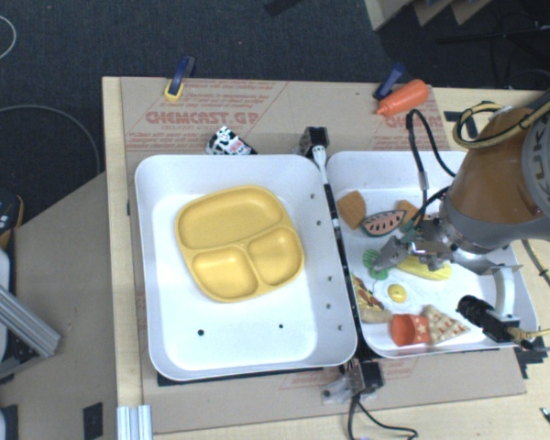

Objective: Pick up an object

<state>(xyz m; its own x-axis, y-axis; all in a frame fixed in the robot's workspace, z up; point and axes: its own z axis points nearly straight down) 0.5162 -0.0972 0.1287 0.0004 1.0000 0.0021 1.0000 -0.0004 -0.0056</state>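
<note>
My gripper (pixel 405 250) hangs low over the middle of the right bin (pixel 509 273), reaching in from the right. Just left of it lies a green toy leaf (pixel 377 263), and a yellow toy piece (pixel 427 267) sits right under it. A fried egg (pixel 399 292) lies just below. A watermelon slice (pixel 386 222) and a brown bread piece (pixel 351 207) rest toward the bin's far left. Along the near edge lie a red tomato (pixel 401 330), a pizza slice (pixel 445 324) and a waffle-like piece (pixel 368 302). I see nothing clearly held.
The left bin (pixel 165 319) holds a yellow divided plate (pixel 239 242). Behind the bins, on the bench, lie a black-and-white toy (pixel 227 141), an orange clamp (pixel 402 97) and a blue-yellow clamp (pixel 177 79). The arm's bulk covers the right bin's right side.
</note>
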